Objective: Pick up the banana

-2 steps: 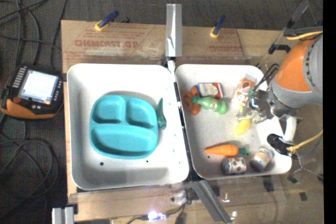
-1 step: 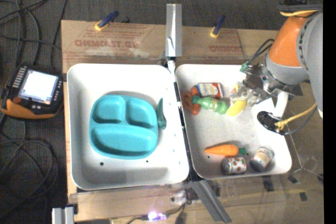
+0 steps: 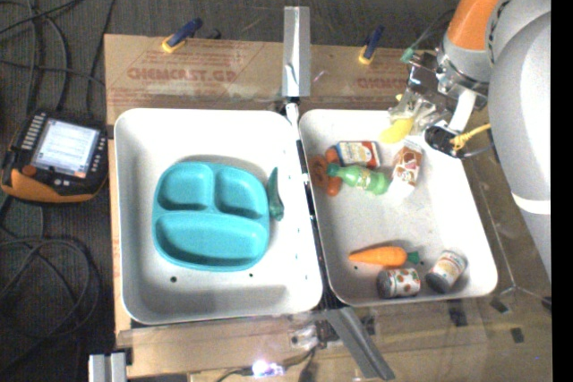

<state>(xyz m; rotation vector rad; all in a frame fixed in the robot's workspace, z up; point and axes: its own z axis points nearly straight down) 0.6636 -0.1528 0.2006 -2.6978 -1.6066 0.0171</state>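
**Operator:** Where is your gripper right now?

**Arm:** My gripper (image 3: pixel 414 110) hangs over the far right corner of the right bin (image 3: pixel 479 219), just below my wrist and the orange band (image 3: pixel 473 13). The banana (image 3: pixel 397 131) is directly under it, a small yellow shape against the bin's back wall.

**Operator:** Have you got hold of it?

**Arm:** I can't tell. The metal fingers blur into the pale bin wall and the banana's top, so I can't make out how they stand or whether the fruit sits between them. They are at least touching or very nearly so.

**Operator:** What lies near the banana?

**Arm:** Just in front of it and to the left, a small red and white packet (image 3: pixel 357 153). Beside that, to the right, a white carton with red print (image 3: pixel 407 167). A green bottle (image 3: pixel 362 180) lies on its side in front of the packet, with an orange piece (image 3: pixel 320 170) at its left end, close to the bin's left wall.

**Operator:** And further out?

**Arm:** Along the near edge, a carrot (image 3: pixel 379 257), then two small cans, one dark with red marks (image 3: pixel 398 283) and one grey (image 3: pixel 447 270). The left bin (image 3: pixel 134 219) holds a turquoise divided plate (image 3: pixel 212 215) with a teal utensil (image 3: pixel 274 193) at its right rim. A handheld control pendant (image 3: pixel 55 155) sits on the floor, left of the bench.
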